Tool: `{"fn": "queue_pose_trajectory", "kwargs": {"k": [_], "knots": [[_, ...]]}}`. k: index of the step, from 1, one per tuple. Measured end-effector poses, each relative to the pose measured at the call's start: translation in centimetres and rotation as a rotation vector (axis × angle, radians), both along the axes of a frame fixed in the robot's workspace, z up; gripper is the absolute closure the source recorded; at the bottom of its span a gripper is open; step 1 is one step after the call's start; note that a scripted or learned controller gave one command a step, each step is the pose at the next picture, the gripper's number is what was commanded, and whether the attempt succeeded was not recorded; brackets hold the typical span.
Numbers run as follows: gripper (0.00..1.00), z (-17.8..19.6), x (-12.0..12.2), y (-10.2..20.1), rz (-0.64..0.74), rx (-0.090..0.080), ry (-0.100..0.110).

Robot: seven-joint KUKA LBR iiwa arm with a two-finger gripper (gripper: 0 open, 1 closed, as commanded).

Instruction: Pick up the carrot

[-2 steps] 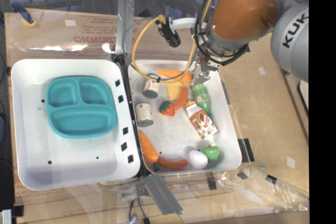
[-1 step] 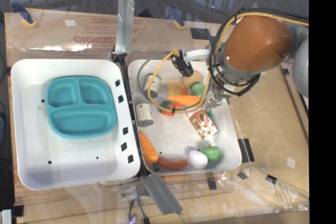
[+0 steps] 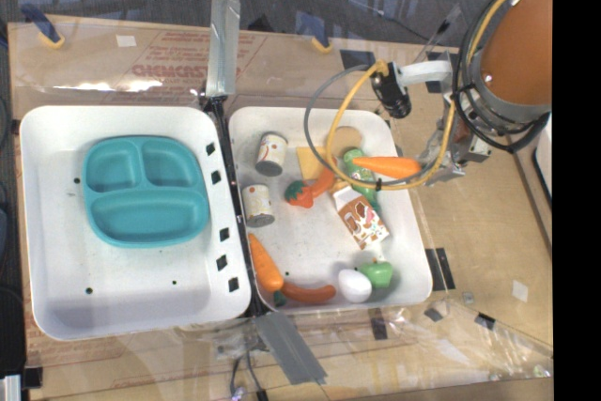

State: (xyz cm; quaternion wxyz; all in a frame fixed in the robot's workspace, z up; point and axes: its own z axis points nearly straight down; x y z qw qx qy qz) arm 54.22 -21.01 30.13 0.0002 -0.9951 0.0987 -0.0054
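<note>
The left bin (image 3: 38, 202) holds a blue tray (image 3: 146, 190). The right bin (image 3: 404, 230) holds a carrot (image 3: 385, 166) by its far right edge, two cans (image 3: 270, 153) and toy food. I cannot tell how the gripper (image 3: 449, 155) stands beside the carrot.

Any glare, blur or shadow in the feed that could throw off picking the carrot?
Camera view: sharp enough overall; glare streaks on the clear plastic sheet behind the bins; light even inside the right bin, shadows soft; the carrot reads clearly near its right rim, with yellow cables looping across it.

You are viewing a carrot (image 3: 386, 166) lying across the right bin (image 3: 406, 244), the arm (image 3: 512, 47) reaching in above it.
</note>
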Motion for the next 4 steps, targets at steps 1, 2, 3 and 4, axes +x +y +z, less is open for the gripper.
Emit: {"fn": "queue_pose_trajectory", "kwargs": {"k": [1,2,3,4], "knots": [[1.00,4.3,-5.9,-0.1,-0.055,0.004,0.003],[1.00,1.8,-0.4,0.2,0.003,0.011,0.009],[1.00,-14.7,-5.8,0.1,-0.020,0.006,0.022],[1.00,11.6,-2.1,2.2,0.004,0.003,0.001]]}}
